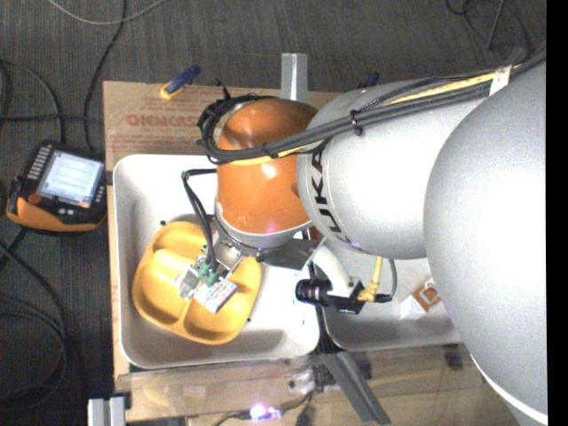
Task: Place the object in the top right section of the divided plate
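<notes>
The pincer (206, 278) hovers over the yellow divided plate (164, 273); its grip state is unclear.

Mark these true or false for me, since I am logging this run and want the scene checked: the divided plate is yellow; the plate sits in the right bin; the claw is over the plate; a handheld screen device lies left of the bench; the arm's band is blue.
1. The divided plate is yellow. True.
2. The plate sits in the right bin. False: it lies in the left bin.
3. The claw is over the plate. True.
4. A handheld screen device lies on the floor left of the bench. True.
5. The arm's band is blue. False: it is orange.
</notes>
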Action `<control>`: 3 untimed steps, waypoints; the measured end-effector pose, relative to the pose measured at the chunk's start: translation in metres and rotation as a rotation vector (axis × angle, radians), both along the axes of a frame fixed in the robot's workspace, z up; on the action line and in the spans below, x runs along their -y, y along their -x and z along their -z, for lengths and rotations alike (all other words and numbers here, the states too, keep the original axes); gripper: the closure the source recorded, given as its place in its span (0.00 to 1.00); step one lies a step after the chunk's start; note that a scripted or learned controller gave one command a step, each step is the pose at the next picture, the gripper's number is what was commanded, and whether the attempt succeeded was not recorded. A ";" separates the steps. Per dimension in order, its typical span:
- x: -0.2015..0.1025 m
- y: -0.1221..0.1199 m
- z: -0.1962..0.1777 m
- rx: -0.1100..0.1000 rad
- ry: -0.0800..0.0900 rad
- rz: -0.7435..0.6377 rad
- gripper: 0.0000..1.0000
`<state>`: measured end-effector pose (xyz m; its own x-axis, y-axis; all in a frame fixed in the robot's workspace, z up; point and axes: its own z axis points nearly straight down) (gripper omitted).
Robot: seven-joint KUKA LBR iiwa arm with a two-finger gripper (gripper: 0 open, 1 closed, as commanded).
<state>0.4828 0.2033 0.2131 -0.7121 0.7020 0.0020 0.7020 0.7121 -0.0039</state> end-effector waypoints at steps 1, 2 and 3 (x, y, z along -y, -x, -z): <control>0.084 -0.002 -0.015 0.003 0.000 -0.206 1.00; 0.014 0.000 -0.002 0.002 -0.003 -0.539 1.00; 0.087 -0.001 -0.006 0.003 -0.002 -0.294 1.00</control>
<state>0.4841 0.1166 0.2194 -0.8851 0.4653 0.0008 0.4653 0.8851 -0.0001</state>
